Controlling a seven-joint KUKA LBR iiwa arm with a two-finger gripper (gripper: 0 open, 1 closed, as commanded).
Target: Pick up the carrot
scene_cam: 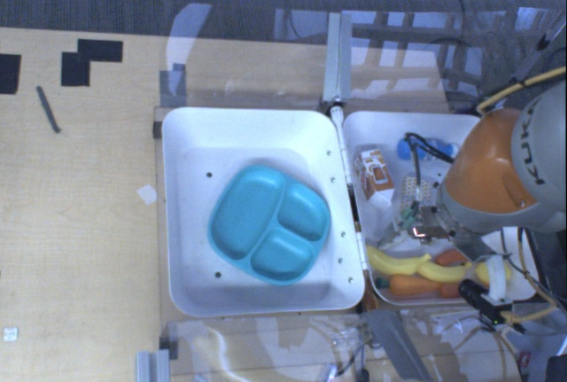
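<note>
The carrot [423,286] lies on its side along the near wall of the right bin [354,194], an orange length running left to right. Just beyond it, touching or nearly so, lies a yellow banana [403,263], curved and stretched the same way, and a small red-orange piece [450,257] shows between the banana's right end and the arm. The gripper [418,225] hangs over the middle of this bin, above and a little beyond the banana, apart from the carrot; how it is set, wide or narrow, I cannot tell, since the wrist hides it. The arm's orange band [487,167] bulks over the bin's right half. Toward the far wall sit a small brown-and-white packet [375,174] and a blue object [425,148]. The left bin [186,194] holds a blue divided plate [270,223] with three compartments, lying flat near its middle. Both bins rest on a pale wooden surface [80,221], which carries black tape marks [89,59] at its far left.
</note>
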